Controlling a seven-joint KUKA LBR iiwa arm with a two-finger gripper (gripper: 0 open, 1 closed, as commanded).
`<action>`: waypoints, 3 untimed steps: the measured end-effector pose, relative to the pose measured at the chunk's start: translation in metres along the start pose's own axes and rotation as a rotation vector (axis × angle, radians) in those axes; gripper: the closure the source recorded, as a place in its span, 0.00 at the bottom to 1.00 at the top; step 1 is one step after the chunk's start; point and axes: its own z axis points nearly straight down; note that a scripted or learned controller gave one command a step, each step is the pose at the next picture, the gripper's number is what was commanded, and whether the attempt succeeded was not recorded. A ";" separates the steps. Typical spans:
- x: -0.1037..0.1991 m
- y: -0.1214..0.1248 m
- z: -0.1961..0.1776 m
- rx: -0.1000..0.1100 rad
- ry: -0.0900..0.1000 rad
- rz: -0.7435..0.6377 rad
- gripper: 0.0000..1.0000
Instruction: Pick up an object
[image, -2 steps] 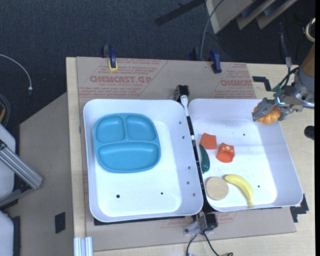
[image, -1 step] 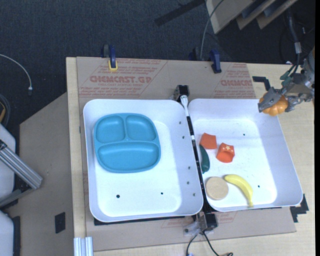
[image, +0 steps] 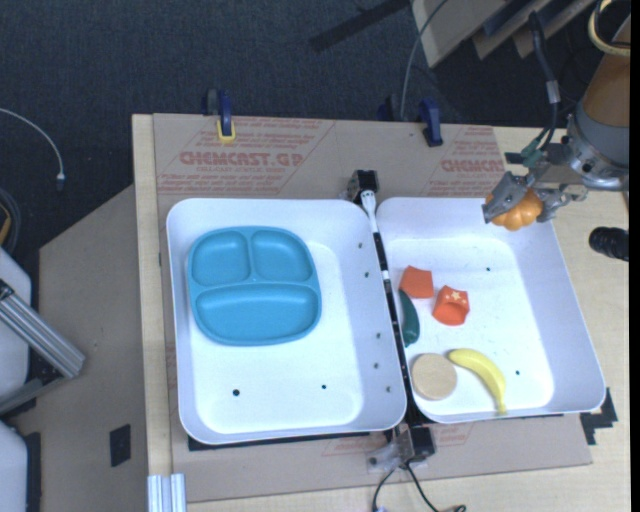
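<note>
My gripper hangs over the far right corner of the right bin, shut on a small orange fruit held between its fingers. Inside the right bin lie an orange block, a red pepper-like piece, a yellow banana, a tan round disc and a dark green item against the left wall.
The left bin holds a blue divided plate. A black divider strip runs between the bins. Blue clamps pin the cardboard at the back edge.
</note>
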 end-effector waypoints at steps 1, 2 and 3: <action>0.044 0.009 0.001 0.000 0.000 0.000 1.00; 0.105 0.017 0.011 0.002 0.000 -0.001 1.00; 0.154 0.017 0.024 0.003 0.000 0.000 1.00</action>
